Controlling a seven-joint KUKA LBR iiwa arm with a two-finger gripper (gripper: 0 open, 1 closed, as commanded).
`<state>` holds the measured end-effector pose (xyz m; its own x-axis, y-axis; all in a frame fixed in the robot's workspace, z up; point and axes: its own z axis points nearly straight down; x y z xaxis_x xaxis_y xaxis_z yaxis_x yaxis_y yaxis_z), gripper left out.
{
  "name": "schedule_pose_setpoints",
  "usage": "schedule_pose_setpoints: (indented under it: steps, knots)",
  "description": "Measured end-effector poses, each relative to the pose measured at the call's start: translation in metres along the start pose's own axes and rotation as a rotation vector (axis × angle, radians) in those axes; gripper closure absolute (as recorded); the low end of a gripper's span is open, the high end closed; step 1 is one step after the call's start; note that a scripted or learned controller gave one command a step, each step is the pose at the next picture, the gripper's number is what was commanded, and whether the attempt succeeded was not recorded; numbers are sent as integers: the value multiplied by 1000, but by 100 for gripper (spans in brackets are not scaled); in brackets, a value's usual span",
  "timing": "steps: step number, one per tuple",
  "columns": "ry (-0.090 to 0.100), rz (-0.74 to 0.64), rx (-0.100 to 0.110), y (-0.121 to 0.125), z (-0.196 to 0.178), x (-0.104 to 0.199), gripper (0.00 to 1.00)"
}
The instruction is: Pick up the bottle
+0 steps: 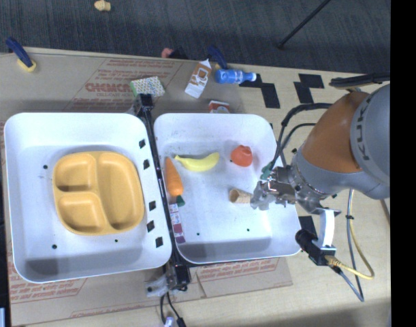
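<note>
The desk carries two white bins. The left bin holds a yellow divided tray. In the right bin lie a banana, a carrot, an orange cup-like piece and a small cone, with bare floor toward the near edge. The pincer sits low by the bin's right wall, just beside the cone; its opening cannot be made out. The blue bottle lies outside on the desk beyond the far rim, well apart from the pincer.
</note>
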<state>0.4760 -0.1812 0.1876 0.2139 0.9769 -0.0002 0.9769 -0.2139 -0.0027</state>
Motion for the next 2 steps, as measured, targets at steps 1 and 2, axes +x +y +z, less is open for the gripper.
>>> schedule_pose_setpoints:
  steps: [1, 2]
  knots:
    - [0, -18, -1, 5, 5, -23, 100]
    - [2, -225, 2, 4, 2, -16, 100]
